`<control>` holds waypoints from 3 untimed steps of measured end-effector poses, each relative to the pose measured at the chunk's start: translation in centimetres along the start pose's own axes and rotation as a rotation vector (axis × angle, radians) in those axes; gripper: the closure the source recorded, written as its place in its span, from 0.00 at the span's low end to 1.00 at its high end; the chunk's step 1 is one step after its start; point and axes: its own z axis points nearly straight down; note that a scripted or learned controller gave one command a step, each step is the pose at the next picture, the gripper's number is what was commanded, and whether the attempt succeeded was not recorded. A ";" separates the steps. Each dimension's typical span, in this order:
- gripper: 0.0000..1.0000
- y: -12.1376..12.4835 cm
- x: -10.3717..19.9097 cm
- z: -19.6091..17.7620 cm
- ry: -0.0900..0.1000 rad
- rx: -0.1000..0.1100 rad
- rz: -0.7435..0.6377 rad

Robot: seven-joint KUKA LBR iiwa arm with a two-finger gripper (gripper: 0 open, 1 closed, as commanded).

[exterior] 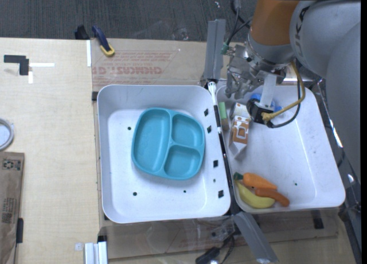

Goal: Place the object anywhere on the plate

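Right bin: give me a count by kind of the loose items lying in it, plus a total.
Yellow plastic toy banana: 1
Orange plastic toy carrot: 1
Small brown-and-white carton: 1
Thin green stick-like item at the left wall: 1
Total: 4
A blue item under the pincer is too hidden to classify, so it is left out.

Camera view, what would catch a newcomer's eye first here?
The turquoise divided plate in the middle of the left bin stands out first. Next comes the grey arm with its orange band, reaching over the right bin. A toy banana and carrot lie at that bin's near edge.
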 end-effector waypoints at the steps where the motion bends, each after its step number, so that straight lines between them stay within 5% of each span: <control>1: 1.00 0.7 7.3 -7.4 -0.001 0.000 0.173; 2: 1.00 -1.7 15.1 -3.5 -0.002 0.002 0.082; 3: 1.00 -3.1 19.8 0.1 -0.002 0.002 0.019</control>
